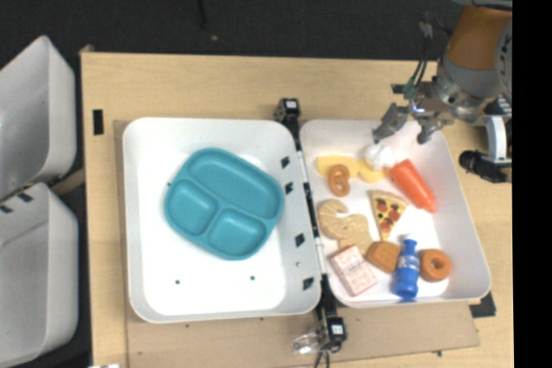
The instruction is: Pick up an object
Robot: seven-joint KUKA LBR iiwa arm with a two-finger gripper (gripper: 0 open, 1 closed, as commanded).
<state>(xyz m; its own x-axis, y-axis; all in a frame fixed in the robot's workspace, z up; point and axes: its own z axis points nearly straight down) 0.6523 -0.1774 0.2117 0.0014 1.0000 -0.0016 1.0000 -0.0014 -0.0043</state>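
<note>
Look to the upper right of the frame: your gripper (404,125) hangs over the far edge of the right bin (461,211), its two fingers spread wide with nothing between them. The left finger (385,126) points down toward a small white object (379,154) lying just below it; whether it touches is not clear. The grey arm with its orange band (473,39) rises behind, toward the right edge of the frame.

Just right of the white object you see an orange carrot-like piece (412,184), tilted toward the lower right. To the left lie a yellow piece (330,162) and a small brown pretzel ring (339,179) resting on it. Below these sit a round tan cookie with a bite out of it (341,220) and a pizza slice (388,212). Along the near edge of the right bin you find a pink box (354,270), a brown lump (383,255), a blue bottle (407,269) and a brown doughnut (435,265), packed close together.

The left bin (147,271), touching the right one along the middle of the frame, holds a teal divided plate (224,202) lying flat near its centre. Both bins rest on a tan bench (172,82). White moulded shapes (30,185) stand at the left edge of the frame.
</note>
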